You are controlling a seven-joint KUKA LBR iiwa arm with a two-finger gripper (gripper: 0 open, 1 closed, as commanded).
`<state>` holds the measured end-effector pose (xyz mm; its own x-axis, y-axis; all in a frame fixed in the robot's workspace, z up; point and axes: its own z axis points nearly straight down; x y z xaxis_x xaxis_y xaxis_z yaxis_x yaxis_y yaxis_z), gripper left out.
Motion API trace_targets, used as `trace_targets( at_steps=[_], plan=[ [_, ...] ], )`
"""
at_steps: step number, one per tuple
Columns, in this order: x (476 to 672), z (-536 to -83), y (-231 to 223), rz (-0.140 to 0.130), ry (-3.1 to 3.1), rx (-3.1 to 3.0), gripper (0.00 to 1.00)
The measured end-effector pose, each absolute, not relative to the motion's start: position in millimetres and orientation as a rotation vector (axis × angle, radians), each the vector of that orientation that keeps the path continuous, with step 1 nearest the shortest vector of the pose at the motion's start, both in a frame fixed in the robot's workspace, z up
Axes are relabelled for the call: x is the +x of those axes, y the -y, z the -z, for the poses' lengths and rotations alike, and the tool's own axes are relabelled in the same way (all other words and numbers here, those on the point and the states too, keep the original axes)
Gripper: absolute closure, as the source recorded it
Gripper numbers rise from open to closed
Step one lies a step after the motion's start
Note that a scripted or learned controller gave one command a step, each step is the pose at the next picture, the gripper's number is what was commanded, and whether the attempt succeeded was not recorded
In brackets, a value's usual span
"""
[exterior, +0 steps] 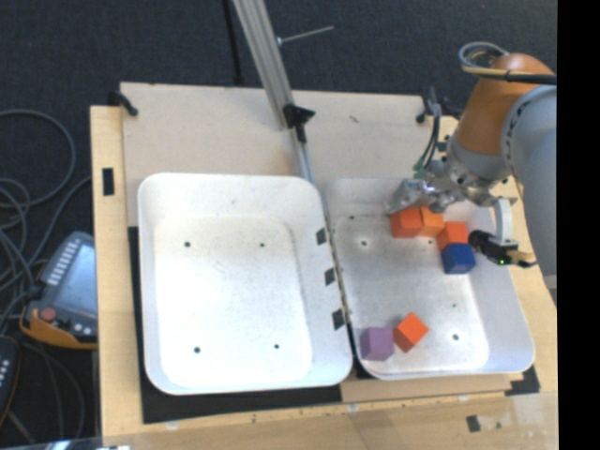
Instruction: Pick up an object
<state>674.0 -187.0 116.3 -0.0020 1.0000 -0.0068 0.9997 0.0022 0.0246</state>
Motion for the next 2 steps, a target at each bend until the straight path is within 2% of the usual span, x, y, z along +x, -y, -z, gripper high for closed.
trace_targets(
  at_steps=[2],
  plan=[
    [674.6, -116.8, 186.0, -0.019, -2.208, 2.195, 0.0]
  ],
)
